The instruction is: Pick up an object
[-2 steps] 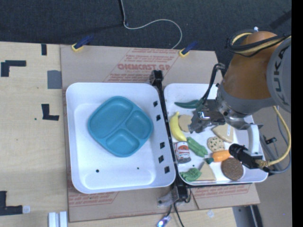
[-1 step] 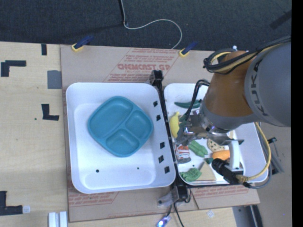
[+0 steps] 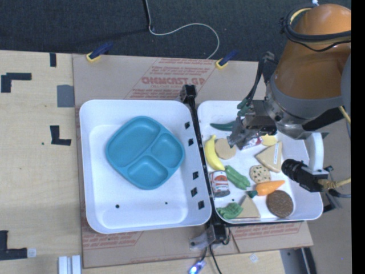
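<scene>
Orange band of the arm (image 3: 316, 30) bulks largest at upper right, closest to the lens; the grey wrist below it slants down-left into the right bin (image 3: 302, 214). Gripper (image 3: 242, 137) sits low over that bin's upper-left part, dark fingers pointing down-left toward a tan round piece (image 3: 225, 150) lying just beside the banana (image 3: 213, 153). Whether the fingers stand apart or together cannot be told: they read as one dark mass, and nothing is seen between them, so no hold is claimed. All candidate objects are crowded in the right bin, which likely explains the arm's reach there: green pepper-like strip (image 3: 222, 125) at the top, cheese wedge (image 3: 270, 156) right of the gripper, cookie (image 3: 259, 173), carrot (image 3: 268, 188), brown round patty (image 3: 280, 203), small can (image 3: 220, 182), green pickle (image 3: 236, 177), leafy green piece (image 3: 229, 212) against a pale wedge (image 3: 248, 209) near the front wall. Items touch or nearly touch, so a clean grasp looks awkward; neighbours could be nudged. The left bin (image 3: 91, 170) carries a blue divided plate (image 3: 145, 152), lying flat, well apart from the gripper. Judged stage: approach or descent onto a target near the tan piece, pick not yet confirmed.
</scene>
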